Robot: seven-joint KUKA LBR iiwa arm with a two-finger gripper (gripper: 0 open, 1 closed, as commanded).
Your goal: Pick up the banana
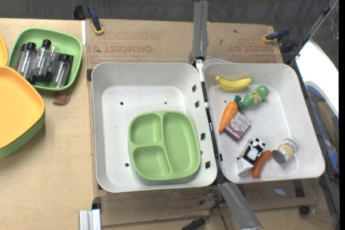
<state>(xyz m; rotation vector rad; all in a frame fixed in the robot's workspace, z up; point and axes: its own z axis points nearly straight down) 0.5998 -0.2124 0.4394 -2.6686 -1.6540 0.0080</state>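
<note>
Banana (234,83) lies near right bin's (302,94) far wall, open room rightward | carrot (228,116) just below | left bin (108,116) holds green tray (164,145) | end effector state cannot be told

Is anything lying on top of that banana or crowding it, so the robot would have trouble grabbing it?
Nothing visible covers the banana. It lies open near the far edge of the right bin. The closest things, a green toy bottle and a carrot, lie just on its near side, apart from it.
</note>
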